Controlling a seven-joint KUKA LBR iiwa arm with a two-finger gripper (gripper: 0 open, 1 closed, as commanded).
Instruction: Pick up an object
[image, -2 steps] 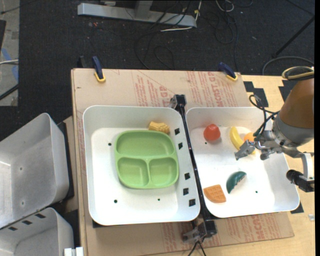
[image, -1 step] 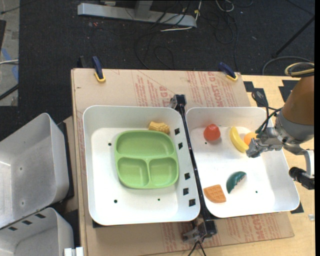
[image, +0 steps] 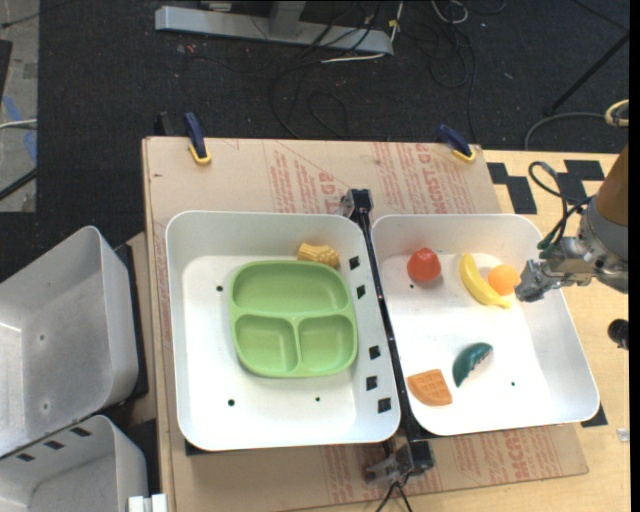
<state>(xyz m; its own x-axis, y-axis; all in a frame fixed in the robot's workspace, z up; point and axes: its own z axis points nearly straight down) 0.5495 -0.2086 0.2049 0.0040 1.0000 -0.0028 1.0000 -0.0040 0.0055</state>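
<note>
Bright, even overhead light, soft faint shadows, sharp focus, dark floor beyond.

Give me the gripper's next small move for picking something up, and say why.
Probably ease the gripper a little leftward and down over the orange ball. It sits at the right bin's right rim, with the ball and the banana just beside it, the nearest items to grasp.

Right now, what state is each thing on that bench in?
Green tray: flat in the left bin, compartments bare.
Waffle piece: lying behind the tray, at its rim.
Tomato: loose in the right bin.
Banana: lying curved, an orange ball against it.
Teal piece: lying loose.
Orange wedge: lying flat.
Gripper: at the right bin's edge, beside the ball.
</note>
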